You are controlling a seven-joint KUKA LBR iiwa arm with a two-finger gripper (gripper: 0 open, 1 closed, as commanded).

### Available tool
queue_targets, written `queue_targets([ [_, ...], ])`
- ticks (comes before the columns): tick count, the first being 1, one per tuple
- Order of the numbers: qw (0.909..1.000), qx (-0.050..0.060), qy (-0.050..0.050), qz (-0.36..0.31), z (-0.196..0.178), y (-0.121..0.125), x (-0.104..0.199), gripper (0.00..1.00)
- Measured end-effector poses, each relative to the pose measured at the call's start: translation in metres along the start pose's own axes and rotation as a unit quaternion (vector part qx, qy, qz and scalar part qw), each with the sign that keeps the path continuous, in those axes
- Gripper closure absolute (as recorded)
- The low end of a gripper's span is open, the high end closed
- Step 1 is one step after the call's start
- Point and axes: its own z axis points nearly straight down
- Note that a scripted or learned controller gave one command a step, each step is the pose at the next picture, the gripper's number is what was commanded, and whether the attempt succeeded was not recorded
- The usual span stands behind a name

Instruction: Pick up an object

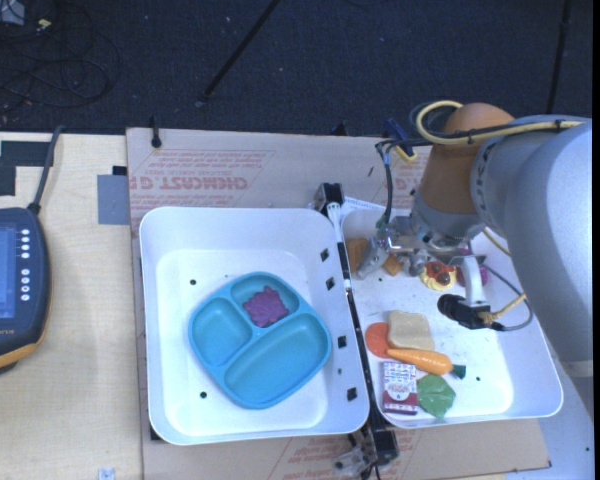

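Observation:
My gripper hangs low over the back of the right bin, beneath the orange wrist band. A brown object lies just to its left, and a red and yellow object just to its right. Nearer the front lie a pale bread slice, a red disc, an orange carrot, a red and white packet and a green leaf. I see nothing held by the gripper.
The left bin holds a blue divided plate with a purple object in its small back compartment. A dark handheld screen unit lies on the bench at far left. The arm's grey body covers the right bin's right side.

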Motion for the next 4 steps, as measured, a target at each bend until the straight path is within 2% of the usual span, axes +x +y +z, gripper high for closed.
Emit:
queue_targets([
  [1, 1.0, -0.001, 0.006, 0.001, -0.07, -0.067, -0.023, 0.0],
  [2, 1.0, -0.003, 0.006, -0.002, 0.004, -0.017, -0.001, 0.0],
  [3, 1.0, -0.003, 0.006, 0.0, -0.061, -0.061, -0.035, 0.0],
  [4, 1.0, -0.005, 0.006, -0.004, 0.003, 0.005, -0.034, 0.0],
])
